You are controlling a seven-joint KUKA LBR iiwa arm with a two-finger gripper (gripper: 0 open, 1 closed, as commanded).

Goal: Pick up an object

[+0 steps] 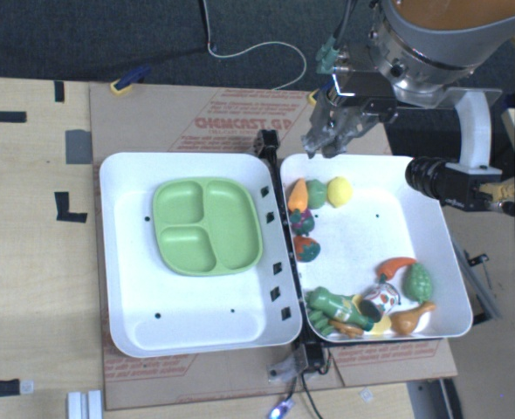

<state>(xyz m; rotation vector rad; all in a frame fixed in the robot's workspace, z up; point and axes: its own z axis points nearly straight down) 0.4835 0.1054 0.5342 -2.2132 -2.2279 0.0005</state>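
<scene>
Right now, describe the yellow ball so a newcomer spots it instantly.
Find the right bin. The yellow ball lies near its far left corner, just right of an orange carrot-shaped toy. It is the bin's one plain yellow round piece.

- The arm (pixel 445 16) runs off the top edge, its upper links cut away.
- The gripper (pixel 332 138) is a dark blur, its state impossible to read.
- The toy pile (pixel 367 308) in the right bin's (pixel 432 234) near corner overlaps too tightly to separate.
</scene>
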